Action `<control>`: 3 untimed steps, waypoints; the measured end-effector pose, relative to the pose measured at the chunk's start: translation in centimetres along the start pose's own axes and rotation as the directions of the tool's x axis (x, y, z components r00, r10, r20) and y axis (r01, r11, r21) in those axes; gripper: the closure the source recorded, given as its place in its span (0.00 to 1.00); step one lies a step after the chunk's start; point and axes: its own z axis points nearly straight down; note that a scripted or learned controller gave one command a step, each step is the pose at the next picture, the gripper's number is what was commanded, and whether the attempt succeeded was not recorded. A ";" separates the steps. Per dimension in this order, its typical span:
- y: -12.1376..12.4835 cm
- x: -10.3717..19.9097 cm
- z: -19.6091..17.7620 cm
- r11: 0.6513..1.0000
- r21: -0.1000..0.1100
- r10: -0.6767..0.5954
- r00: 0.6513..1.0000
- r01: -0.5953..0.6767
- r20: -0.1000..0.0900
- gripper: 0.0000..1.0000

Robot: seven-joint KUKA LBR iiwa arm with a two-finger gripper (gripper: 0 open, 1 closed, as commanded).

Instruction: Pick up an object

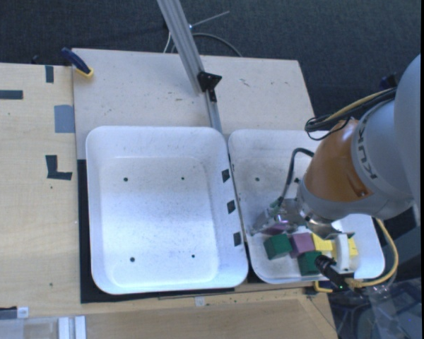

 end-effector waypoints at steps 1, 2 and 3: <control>3.5 5.0 -10.6 1.000 -0.014 -0.005 1.000 0.005 0.002 0.00; 2.2 -1.9 -0.2 1.000 0.003 0.006 1.000 -0.006 0.004 0.00; 2.4 -1.5 -1.6 1.000 -0.002 0.000 1.000 0.000 0.001 1.00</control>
